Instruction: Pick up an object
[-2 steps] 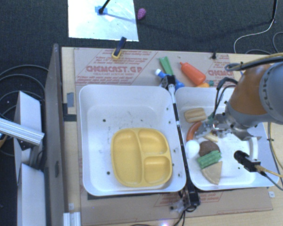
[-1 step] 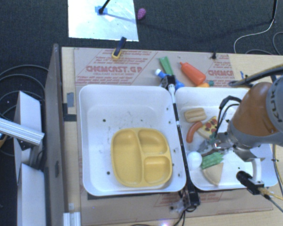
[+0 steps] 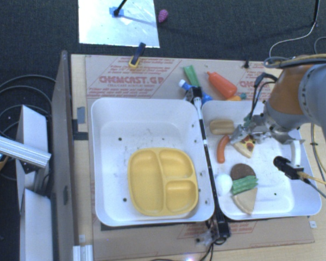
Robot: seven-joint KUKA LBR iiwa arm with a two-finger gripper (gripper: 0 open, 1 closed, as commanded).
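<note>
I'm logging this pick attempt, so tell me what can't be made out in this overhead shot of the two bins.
- Gripper: too small and cluttered in the camera view to tell open from shut, or whether it touches the pizza slice beside it.
- Arm: cut off by the right edge.
- White round object: partly behind the bin divider; identity unclear.
- Items behind the bins: overlapping and small, only the orange carrot shape reads clearly.
</note>
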